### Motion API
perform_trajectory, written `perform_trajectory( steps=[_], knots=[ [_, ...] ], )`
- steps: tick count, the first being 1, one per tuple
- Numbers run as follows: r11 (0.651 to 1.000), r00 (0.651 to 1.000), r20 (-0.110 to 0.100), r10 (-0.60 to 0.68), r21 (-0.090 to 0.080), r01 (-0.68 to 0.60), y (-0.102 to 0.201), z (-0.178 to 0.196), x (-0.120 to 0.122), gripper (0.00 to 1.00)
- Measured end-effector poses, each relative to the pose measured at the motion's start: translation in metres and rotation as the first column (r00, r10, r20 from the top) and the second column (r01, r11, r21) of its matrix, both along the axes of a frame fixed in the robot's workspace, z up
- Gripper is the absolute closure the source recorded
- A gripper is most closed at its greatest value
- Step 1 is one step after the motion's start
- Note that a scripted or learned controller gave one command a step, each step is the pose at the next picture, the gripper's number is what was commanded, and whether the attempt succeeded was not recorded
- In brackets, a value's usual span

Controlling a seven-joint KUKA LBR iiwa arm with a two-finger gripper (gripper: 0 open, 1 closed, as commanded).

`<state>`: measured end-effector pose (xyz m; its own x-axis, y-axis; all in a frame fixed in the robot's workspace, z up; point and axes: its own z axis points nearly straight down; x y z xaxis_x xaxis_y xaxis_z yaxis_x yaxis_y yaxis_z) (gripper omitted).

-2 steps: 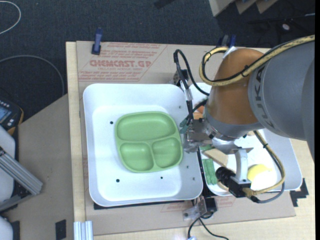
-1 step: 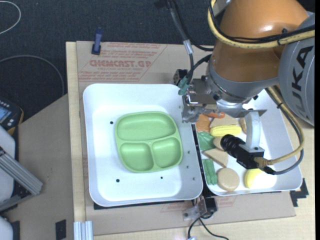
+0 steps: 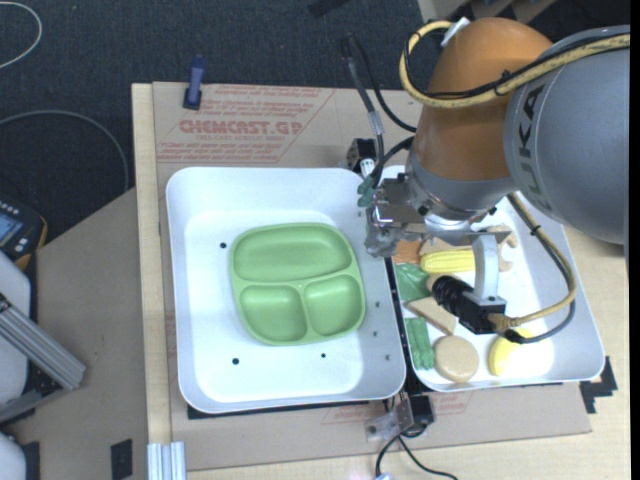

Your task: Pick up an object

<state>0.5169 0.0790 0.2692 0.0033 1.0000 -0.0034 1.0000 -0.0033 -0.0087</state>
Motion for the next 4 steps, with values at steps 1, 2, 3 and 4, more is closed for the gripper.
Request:
perform_trajectory(
  steps=[1, 2, 3, 4],
  knots=[
    [1.0, 1.0, 0.001, 0.009, 0.005, -0.009, 0.063, -0.036, -0.04, 1.0],
    [1.0, 1.0, 0.013, 0.008, 0.006, -0.008, 0.111, -0.011, -0.002, 1.0],
    [1.0, 1.0, 0.019, -0.001, 0.005, 0.001, 0.046, 0.095, -0.022, 1.0],
    [1.0, 1.0, 0.003, 0.003, 0.002, -0.003, 0.051, 0.047, -0.039, 1.0]
  ],
)
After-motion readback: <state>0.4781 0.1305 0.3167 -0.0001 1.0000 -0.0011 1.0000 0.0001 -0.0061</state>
